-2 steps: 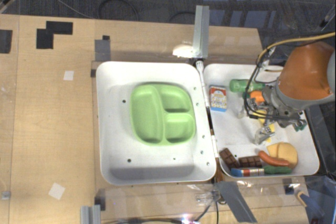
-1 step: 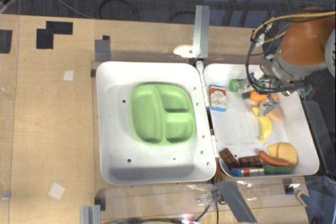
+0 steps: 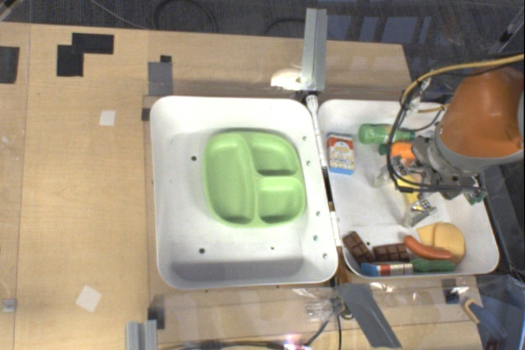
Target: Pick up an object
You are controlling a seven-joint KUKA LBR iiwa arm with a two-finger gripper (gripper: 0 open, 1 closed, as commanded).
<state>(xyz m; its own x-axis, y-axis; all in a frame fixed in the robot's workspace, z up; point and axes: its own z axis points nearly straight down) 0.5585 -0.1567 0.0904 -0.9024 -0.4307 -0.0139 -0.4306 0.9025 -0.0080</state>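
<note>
Camera view puts us above two shallow white plastic bins side by side. The left bin (image 3: 176, 201) holds a light green sectioned plastic tray (image 3: 253, 176), and the right bin (image 3: 353, 213) holds the small objects we can choose from.

We see the grey arm with its orange band (image 3: 486, 117) reaching in from the right, its two-finger gripper (image 3: 420, 213) low over the middle of the right bin. Whether the claw is wide, narrow or closed on anything we cannot tell; the wrist and cables cover it.

We judge the step to be the descent or grasp attempt, with nothing visibly lifted yet. The nearest candidates lie just near of the gripper: a yellow bun-shaped toy (image 3: 447, 238) with a red sausage-shaped toy (image 3: 428, 248) touching it. Next we would need a clean closure on one item, then a straight lift.

Further off sit a small red, white and blue carton (image 3: 340, 153), a green bottle (image 3: 376, 134) on its side, a brown chocolate-bar block (image 3: 358, 244) and a blue marker-like stick (image 3: 385, 267).

An orange-and-yellow object (image 3: 402, 153) is half hidden under the wrist.
</note>
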